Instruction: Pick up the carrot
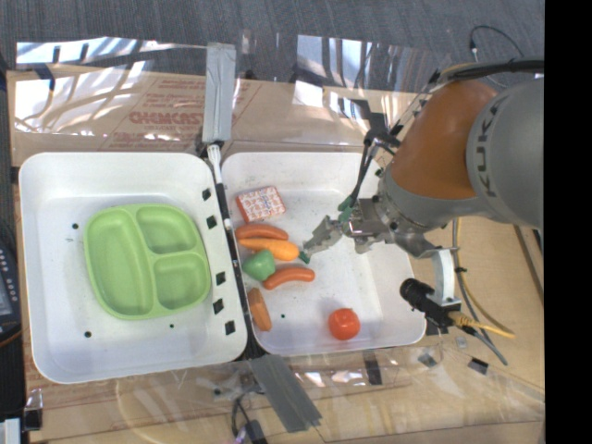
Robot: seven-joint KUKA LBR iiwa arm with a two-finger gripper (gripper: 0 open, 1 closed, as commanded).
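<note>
The carrot (pixel 273 247), orange with a small green top at its right end, lies in the right bin (pixel 370 178) near the left wall. It rests among other toy foods. My gripper (pixel 316 238) reaches in from the right and hangs just right of and slightly above the carrot's green end. Nothing visibly sits in the gripper.
Around the carrot lie an orange-red sausage (pixel 262 232), a green pepper (pixel 260 265), another sausage (pixel 289 277), an orange piece (pixel 259 309) and a pink waffle block (pixel 260 203). A red tomato (pixel 343 323) sits near the front. The left bin (pixel 55 192) holds a green divided plate (pixel 148 260).
</note>
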